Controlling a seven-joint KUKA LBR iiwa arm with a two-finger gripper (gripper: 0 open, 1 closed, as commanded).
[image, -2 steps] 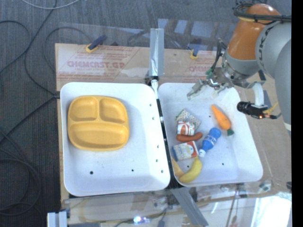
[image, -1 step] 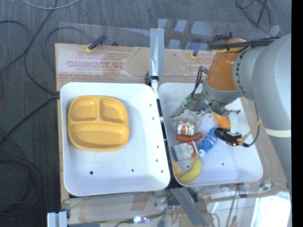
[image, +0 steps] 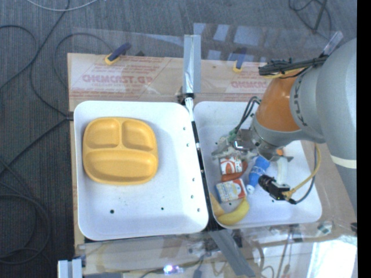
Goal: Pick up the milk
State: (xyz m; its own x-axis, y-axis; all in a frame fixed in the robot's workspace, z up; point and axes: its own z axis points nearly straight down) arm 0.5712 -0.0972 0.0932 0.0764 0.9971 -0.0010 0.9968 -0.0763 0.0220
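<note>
Cables (image: pixel 35 172) are seen trailing over the grey carpet (image: pixel 145 16) at far left, off the counter (image: pixel 87 77). A yellow clamp (image: pixel 116 54) is spotted on the counter's far edge.

Now the left bin (image: pixel 116 219) is crossed. A yellow tray (image: pixel 120 149) is found lying flat in its far left part, its three compartments facing up. It is kept well apart from the bin's near wall.

On to the right bin (image: pixel 304 213), where everything is crowded along the left side. A banana (image: pixel 233 213) is tucked into the near left corner, curved along the wall. A small carton (image: pixel 231 190) with a red and white label is laid just beyond it, touching it. A second carton (image: pixel 232 167), also red and white, is set just past the first. One of these two is taken to be the milk, but which one cannot be read from the labels.

The fingers (image: pixel 226 149) are lowered right at the far edge of the second carton. Whether they are open or closed, and whether anything is gripped, cannot be told from this angle.

A blue thing (image: pixel 258 169) is seen just right of the cartons, with a white thing (image: pixel 284 168) beside it. The arm (image: pixel 333 97) is stretched in from the right, its orange band (image: pixel 278 109) hung over the bin's far half.
</note>
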